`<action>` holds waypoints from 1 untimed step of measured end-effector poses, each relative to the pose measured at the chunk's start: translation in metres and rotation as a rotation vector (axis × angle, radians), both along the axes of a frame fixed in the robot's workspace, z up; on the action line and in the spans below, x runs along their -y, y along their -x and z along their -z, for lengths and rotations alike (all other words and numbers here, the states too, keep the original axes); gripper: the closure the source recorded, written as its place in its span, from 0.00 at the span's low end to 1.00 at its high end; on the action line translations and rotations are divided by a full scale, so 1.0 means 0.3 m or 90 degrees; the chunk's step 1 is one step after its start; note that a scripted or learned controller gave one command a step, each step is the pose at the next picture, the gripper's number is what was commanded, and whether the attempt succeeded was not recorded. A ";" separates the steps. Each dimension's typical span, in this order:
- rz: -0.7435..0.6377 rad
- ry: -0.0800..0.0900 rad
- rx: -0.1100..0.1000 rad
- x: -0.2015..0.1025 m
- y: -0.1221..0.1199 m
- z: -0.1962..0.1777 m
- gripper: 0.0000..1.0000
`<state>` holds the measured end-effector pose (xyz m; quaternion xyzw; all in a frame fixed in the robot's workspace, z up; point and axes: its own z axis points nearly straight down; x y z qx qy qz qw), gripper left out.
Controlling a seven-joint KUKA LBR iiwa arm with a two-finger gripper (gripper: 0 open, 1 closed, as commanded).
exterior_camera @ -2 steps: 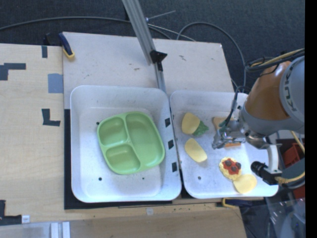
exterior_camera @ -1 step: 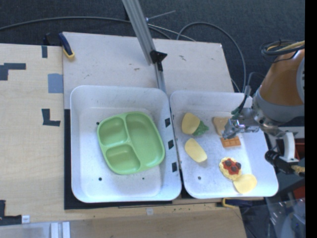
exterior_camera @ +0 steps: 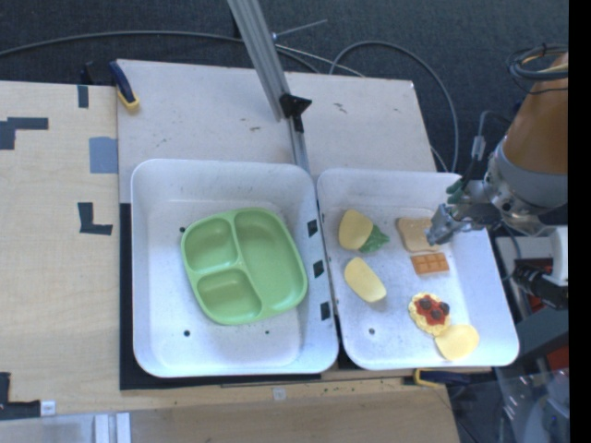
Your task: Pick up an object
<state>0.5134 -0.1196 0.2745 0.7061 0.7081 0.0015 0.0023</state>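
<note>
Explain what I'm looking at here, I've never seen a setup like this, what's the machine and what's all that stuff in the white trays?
One camera looks down at a slant on a bench. The grey and orange robot arm reaches in from the right. Its gripper hangs over the right bin, at a slice of toast; nothing visibly held. That bin also contains a waffle, two yellow toy foods, a small pizza and a pale yellow chip. The left bin holds a green divided plate.

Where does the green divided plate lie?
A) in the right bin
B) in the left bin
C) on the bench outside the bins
B: the green divided plate rests on the floor of the left bin, while the food pieces lie in the right bin.
</note>
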 end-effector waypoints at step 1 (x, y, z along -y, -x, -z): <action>0.001 -0.001 -0.004 -0.001 -0.001 -0.030 1.00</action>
